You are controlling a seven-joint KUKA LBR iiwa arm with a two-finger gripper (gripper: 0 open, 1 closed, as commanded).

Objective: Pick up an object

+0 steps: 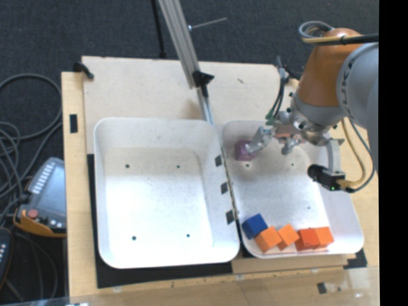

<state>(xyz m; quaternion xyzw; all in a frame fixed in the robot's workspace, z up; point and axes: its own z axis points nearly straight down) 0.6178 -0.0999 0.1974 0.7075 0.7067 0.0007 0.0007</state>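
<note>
The gripper (250,150) is reaching into the upper left part of the right-hand bin (341,217), its metal fingers (258,140) closing narrowly on a small purple object (243,150) — the object is showing between them, near the bin's left wall. The view is not making clear whether the purple piece is resting on the bin floor or hanging just above it.

The grey arm (357,81), with its orange band (322,69), is coming in from the right and leaning over the bin's upper edge.

Along the bin's lower edge a row of blocks is lying well apart from the gripper — a blue block (254,224) at the left, then two orange blocks (278,237) touching each other, then a red-orange pair (315,237) just beside them.

The left-hand bin (108,171) is sitting beside the right one on the bench (134,88).
</note>
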